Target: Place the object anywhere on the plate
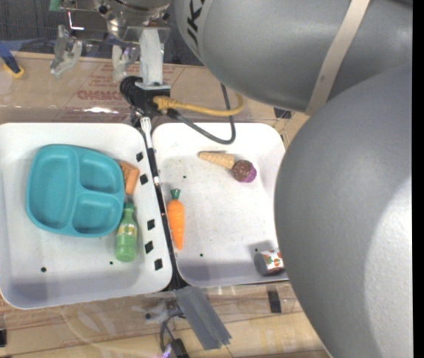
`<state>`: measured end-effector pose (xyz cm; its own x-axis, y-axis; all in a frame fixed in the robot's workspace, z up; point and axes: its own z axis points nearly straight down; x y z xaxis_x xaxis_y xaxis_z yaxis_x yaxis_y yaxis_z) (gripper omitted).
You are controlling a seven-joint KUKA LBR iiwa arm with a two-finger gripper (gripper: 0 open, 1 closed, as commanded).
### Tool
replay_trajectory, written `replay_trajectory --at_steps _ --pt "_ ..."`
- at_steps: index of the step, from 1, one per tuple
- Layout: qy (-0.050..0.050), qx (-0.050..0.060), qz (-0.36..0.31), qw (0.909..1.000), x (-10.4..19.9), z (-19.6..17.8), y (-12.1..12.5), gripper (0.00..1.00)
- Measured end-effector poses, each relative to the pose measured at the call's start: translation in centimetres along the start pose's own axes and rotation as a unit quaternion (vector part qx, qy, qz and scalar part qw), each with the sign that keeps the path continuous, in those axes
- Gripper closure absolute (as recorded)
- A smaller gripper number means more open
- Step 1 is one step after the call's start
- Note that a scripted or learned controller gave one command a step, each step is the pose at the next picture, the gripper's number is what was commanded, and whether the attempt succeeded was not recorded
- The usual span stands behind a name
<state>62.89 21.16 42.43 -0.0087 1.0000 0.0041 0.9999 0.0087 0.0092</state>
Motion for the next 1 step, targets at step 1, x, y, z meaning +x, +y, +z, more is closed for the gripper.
replay_trajectory --at_steps 1 --pt "-0.002 0.007 -0.006 1.0 0.43 -0.3 -0.13 1.0"
